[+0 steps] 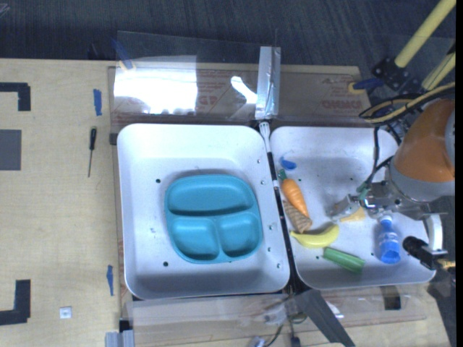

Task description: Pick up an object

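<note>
I could not tell how my fingers (353, 207) stood. A banana (316, 236) lay at seven o'clock, a blue bottle (388, 241) at four.

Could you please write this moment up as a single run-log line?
arm: over right bin | gripper: low, near banana, grasp unclear | left bin: blue tray
</note>
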`<state>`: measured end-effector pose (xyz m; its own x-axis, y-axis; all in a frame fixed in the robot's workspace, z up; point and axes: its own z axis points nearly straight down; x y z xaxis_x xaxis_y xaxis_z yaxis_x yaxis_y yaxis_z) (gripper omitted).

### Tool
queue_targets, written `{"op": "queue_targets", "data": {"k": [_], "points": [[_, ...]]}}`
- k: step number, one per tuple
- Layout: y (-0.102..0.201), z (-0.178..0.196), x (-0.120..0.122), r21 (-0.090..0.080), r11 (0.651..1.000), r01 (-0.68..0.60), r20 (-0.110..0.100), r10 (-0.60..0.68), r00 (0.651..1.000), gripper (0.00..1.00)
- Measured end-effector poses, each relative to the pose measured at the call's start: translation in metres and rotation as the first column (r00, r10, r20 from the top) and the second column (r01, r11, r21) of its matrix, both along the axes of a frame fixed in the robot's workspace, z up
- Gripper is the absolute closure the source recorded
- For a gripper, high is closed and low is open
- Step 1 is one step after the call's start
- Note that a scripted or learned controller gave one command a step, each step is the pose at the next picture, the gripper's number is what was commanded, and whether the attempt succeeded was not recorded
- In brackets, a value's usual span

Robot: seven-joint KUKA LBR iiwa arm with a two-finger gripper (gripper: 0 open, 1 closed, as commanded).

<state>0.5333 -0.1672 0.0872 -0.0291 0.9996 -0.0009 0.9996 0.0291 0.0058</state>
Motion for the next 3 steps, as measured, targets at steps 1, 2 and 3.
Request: {"op": "queue_targets", "data": {"k": [1,2,3], "points": [[0.018,0.066,0.019,-0.001,0.989,-0.151,0.001,0.151,0.989,0.00],[-0.029,0.003,0.004,0.002,0.997,0.075,0.002,-0.075,0.997,0.00],[-0.031,0.021,0.009,-0.004,0.997,0.077,0.020,-0.077,0.997,1.00]]}}
